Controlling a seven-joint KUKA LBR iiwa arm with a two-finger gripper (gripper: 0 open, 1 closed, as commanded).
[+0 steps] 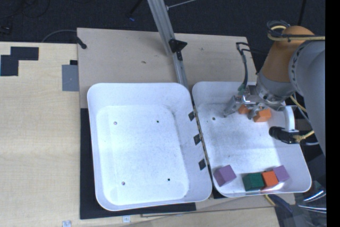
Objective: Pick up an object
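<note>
My gripper [245, 105] is low over the back part of the right bin [239, 141], below the arm's orange band. An orange object [261, 115] lies right beside the gripper's right side, and another bit of orange [243, 110] shows just under it. Whether the gripper touches either one is unclear. Along the bin's front edge lie a purple block [225, 174], a green block [253, 182], an orange block [270, 178] and a second purple block [281, 173].
The left bin [106, 98] adjoins the right one, with black clips along the shared wall [195, 138]. A slanted metal rail [159, 13] rises behind the bins. Black cable [284, 135] hangs by the arm at the right.
</note>
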